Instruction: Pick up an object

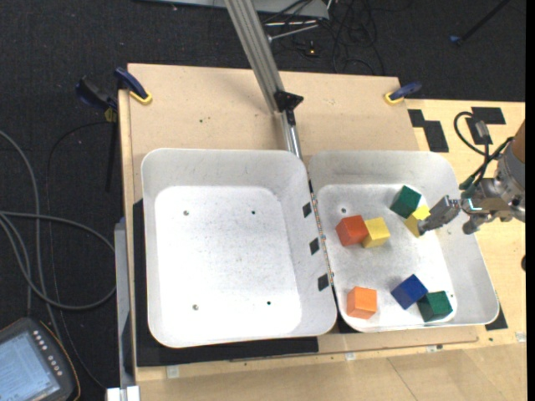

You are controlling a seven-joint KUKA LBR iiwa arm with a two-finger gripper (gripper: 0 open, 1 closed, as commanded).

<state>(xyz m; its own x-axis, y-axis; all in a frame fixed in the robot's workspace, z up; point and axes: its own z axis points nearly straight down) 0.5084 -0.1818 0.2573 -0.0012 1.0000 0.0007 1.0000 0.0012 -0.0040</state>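
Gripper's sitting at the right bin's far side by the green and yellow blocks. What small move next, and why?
Probably a short drop toward the yellow block. The gripper sits just right of it, near the right bin wall, and nothing shows between its fingers. The green block touches that yellow one, so descend carefully to avoid nudging both.

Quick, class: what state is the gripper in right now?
Gripper: open, holding nothing, over the right bin beside a yellow block.

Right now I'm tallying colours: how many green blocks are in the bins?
2, both in the right bin: one green block near its far right side, another at its near right corner. None look hidden.
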